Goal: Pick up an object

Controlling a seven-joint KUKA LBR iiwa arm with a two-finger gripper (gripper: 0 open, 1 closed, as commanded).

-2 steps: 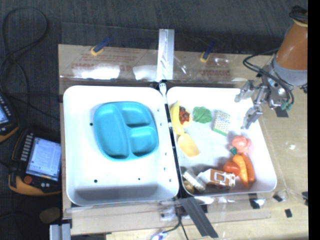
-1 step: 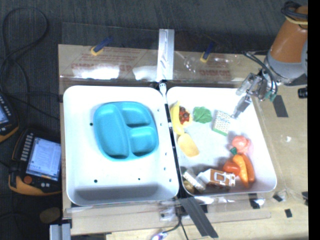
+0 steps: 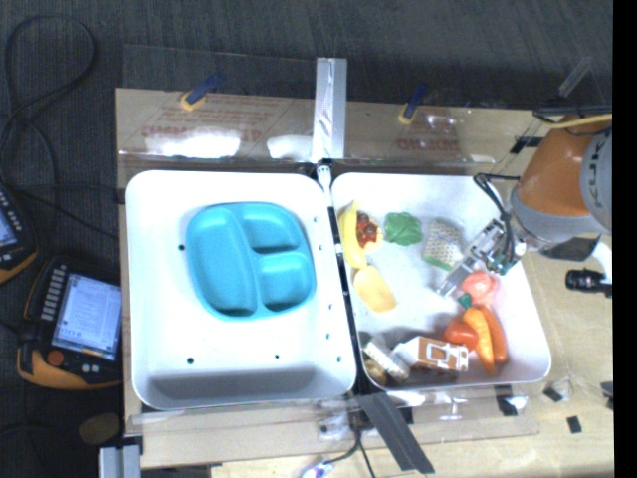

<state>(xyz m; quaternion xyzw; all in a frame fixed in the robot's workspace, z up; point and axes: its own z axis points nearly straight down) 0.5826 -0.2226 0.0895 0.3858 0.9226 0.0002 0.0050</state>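
Observation:
The right bin holds a jumble of toy foods. A banana with a red piece lies along its left wall, and a yellow lemon-like piece sits just below it. A green leafy piece and a grey speckled block lie in the middle. My gripper reaches down at the bin's right side, right above a pink round piece and beside the speckled block. Orange pepper-like pieces lie just below the pink one. I see nothing lifted.
The left bin holds a blue divided tray. A brown and white carton and a small dark piece lie along the right bin's front wall. The arm's orange band hangs over the bin's right rim.

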